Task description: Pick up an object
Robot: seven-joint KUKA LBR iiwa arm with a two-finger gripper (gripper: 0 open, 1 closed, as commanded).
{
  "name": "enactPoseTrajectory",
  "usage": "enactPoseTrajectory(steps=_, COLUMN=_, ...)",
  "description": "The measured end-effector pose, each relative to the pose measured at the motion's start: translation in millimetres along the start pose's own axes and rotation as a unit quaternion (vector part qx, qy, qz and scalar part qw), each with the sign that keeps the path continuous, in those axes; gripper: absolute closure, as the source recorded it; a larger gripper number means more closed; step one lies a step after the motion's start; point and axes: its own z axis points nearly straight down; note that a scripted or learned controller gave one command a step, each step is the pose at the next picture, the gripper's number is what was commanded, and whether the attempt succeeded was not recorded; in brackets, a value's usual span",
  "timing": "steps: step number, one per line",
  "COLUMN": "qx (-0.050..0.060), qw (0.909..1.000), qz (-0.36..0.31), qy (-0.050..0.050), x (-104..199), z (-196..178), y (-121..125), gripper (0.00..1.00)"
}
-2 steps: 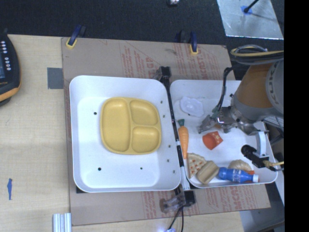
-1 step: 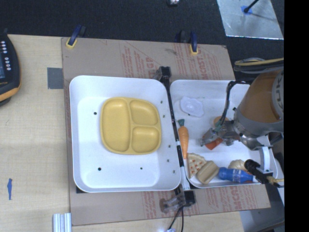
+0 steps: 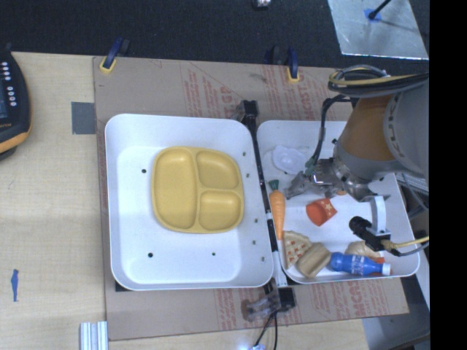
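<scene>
- Nearest the camera, along the front wall of the right-hand shallow white bin (image 3: pixel 408 272), lie a blue plastic bottle with a white label (image 3: pixel 356 265), a tan bread-like lump (image 3: pixel 312 259) and a waffle-patterned pizza-slice toy (image 3: pixel 293 245).
- Left of them sits the left-hand white bin (image 3: pixel 128 195), holding a yellow three-compartment plastic plate (image 3: pixel 197 189) (no part of the arm is near it).
- An orange carrot-shaped toy (image 3: pixel 277 208) lies against the right bin's left wall, its long axis running front to back.
- A small red-orange block (image 3: pixel 320 211) rests near the middle of the right bin, and a crumpled clear plastic piece (image 3: pixel 290 159) sits toward the back.
- The grey arm's two-finger gripper (image 3: pixel 321 177) hangs over the right bin's middle; I cannot tell whether it is spread or closed, since the wrist hides much of it, and nothing is visibly held.
- The red-orange block looks like the likeliest target: it lies just in front of the gripper, slightly toward the camera, so the coming move probably calls for a short shift forward and a descent.
</scene>
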Motion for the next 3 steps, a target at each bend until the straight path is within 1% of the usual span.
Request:
enactPoseTrajectory(steps=1, qx=0.002, qw=1.0, qz=0.002, qy=0.001, x=-47.0, z=0.7, y=-41.1, gripper=0.0)
enactPoseTrajectory(steps=2, qx=-0.001, qw=1.0, qz=0.0, qy=0.0, x=-27.4, z=0.0, y=-4.5, gripper=0.0)
enactPoseTrajectory(steps=3, qx=0.003, qw=1.0, qz=0.002, qy=0.002, x=-83.4, z=0.8, y=-80.2, gripper=0.0)
